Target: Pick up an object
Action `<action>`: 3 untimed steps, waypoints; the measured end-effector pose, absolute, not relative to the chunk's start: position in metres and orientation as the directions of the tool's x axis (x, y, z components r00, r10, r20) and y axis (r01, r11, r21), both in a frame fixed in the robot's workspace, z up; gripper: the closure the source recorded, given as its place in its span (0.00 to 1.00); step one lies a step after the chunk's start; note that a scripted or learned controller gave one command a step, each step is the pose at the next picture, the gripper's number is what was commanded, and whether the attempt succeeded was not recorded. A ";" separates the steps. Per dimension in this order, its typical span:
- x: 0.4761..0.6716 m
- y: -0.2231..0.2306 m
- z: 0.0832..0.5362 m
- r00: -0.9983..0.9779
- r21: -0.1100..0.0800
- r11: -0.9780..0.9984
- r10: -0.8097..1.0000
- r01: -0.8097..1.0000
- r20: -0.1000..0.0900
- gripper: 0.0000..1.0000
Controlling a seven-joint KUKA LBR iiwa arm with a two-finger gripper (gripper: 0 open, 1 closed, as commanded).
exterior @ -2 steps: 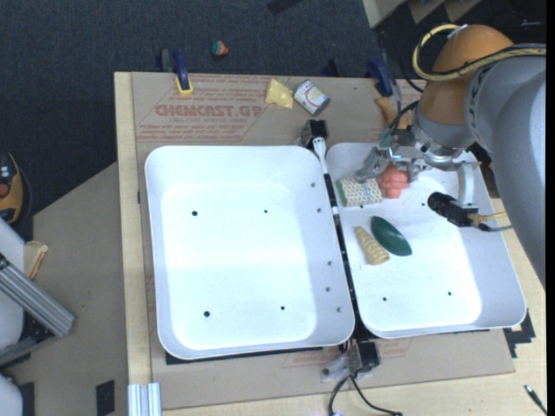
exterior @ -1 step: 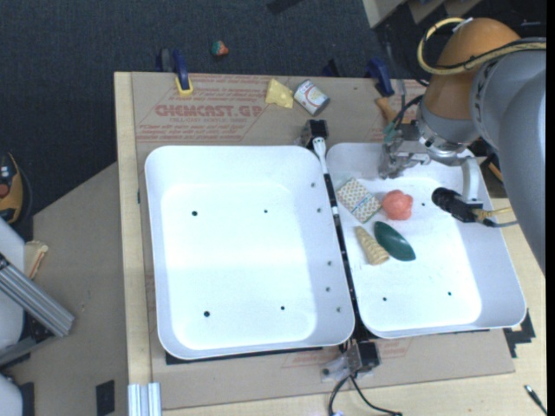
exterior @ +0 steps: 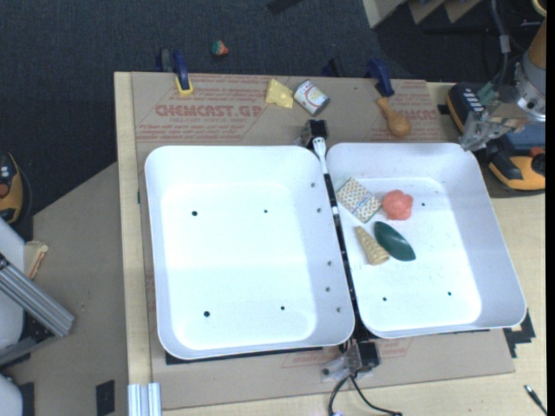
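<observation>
1. Hanging at the upper right of the view, the claw sits above the far right corner of the right bin, outside the cluster of objects; I judge the step to be the approach, with nothing lifted yet.
2. Whether the claw is released or clenched cannot be told at this size and angle, and nothing shows in its grip.
3. The right bin holds four things gathered near its left middle: a patterned packet, a red-orange ball just beside it, a dark green oval piece below, and a tan cone touching the green piece's left side.
4. The left bin shows bare white floor with a few dark dots.
5. Beyond the bins, on the surface, lie a yellow wedge, a small box and a wooden peg-like piece.
6. The next move, as I read it, calls for travel down and leftward over the cluster; the ball stands most apart, so it looks the cleanest target, while the cone and green piece may crowd each other.
</observation>
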State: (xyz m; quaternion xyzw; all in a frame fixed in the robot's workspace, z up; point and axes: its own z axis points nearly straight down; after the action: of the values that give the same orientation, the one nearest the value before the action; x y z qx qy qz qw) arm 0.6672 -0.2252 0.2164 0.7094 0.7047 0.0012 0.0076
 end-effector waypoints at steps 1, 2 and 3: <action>0.630 -0.225 0.269 0.002 0.006 -0.002 1.000 1.000 -0.003 1.00; 0.661 -0.115 0.406 -0.013 0.021 0.013 1.000 1.000 -0.001 1.00; 0.666 -0.009 0.289 -0.010 -0.010 0.010 1.000 1.000 0.004 1.00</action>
State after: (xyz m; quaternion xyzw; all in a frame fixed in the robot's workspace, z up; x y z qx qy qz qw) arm 0.6658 -0.0093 0.2887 0.7036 0.7106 -0.0021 -0.0050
